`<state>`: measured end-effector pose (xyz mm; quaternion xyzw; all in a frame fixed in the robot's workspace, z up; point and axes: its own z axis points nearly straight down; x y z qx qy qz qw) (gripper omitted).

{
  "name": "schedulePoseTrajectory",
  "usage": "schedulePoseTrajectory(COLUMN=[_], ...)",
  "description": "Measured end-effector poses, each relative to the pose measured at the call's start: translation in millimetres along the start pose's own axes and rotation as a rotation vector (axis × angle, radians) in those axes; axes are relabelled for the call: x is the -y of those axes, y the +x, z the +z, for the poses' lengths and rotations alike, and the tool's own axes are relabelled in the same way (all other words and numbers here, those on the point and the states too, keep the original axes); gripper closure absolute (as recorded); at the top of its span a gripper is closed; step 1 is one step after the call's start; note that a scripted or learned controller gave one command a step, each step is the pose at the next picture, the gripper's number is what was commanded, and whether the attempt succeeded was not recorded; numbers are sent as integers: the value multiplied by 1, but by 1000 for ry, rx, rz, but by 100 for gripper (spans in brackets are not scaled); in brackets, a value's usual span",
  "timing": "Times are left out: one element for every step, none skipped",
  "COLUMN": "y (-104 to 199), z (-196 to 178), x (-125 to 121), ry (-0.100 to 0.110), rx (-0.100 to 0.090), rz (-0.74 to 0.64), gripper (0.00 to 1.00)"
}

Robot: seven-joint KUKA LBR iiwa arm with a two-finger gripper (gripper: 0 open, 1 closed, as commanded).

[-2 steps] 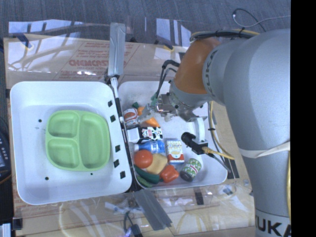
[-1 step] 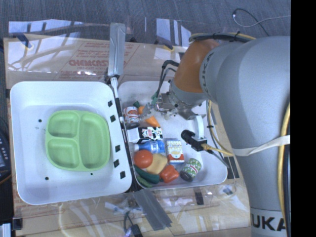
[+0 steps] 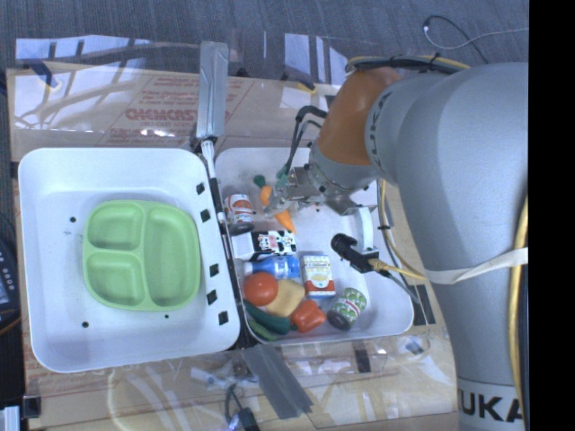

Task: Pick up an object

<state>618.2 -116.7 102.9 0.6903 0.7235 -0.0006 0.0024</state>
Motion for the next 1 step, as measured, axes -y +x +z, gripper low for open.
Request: schedulePoseTrajectory(y=[57], z=[-89], x=[-37], ry=[4], rx=[-4], rz=[261], gripper=[100])
